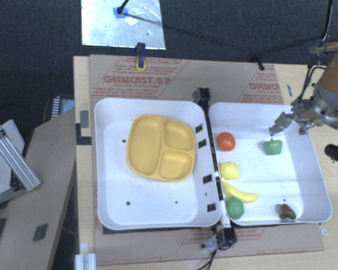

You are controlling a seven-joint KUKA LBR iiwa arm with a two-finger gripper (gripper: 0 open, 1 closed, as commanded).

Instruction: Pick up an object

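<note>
My gripper [288, 129] hangs over the upper right part of the right bin [310, 173], its fingers spread open with nothing between them. Just below it and slightly left lies a small green pepper [273, 147], apart from the fingertips. Further left sit an orange-red tomato [226, 141] and a yellow lemon [229, 170]. A banana [242, 194] and a round green fruit [234, 207] lie near the bin's front left corner. A small brown object [286, 211] rests near the front right.
The left bin [110, 207] holds a yellow divided plate [160, 147]. A black divider with clips [211, 162] runs between the bins. The arm's wrist [332, 94] comes in from the right edge. Cardboard [174, 77] lies under both bins.
</note>
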